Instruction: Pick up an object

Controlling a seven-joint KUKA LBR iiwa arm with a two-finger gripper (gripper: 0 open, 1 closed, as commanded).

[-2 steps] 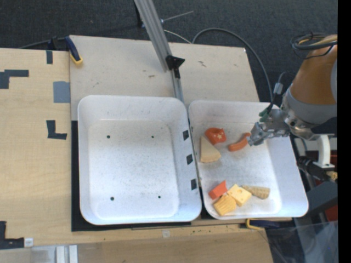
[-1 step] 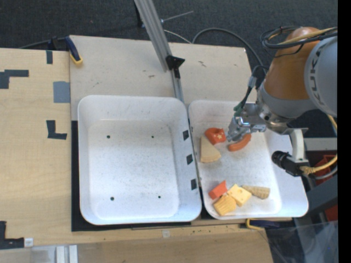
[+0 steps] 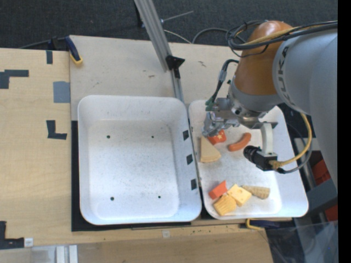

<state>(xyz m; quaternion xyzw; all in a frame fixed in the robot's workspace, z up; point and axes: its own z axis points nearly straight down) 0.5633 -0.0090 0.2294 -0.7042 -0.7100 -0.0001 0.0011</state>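
Observation:
My gripper (image 3: 215,129) hangs low over the far left part of the right bin (image 3: 293,201). Directly under its tips lies a small red object (image 3: 218,138), partly covered by the gripper. Just in front of that rests a tan wedge (image 3: 209,152). An orange sausage-shaped piece (image 3: 239,142) lies to the right of the gripper. Near the bin's front edge sit a red-orange block (image 3: 218,189), a yellow cracker-like square (image 3: 225,204), a pale yellow block (image 3: 239,194) and a beige cone-shaped piece (image 3: 258,191).
The left bin (image 3: 131,158) stands beside the right one, their rims meeting near my gripper. A slanted metal pole (image 3: 156,29) rises behind the bins. A black cable with a yellow hose (image 3: 285,163) loops off the wrist over the right bin.

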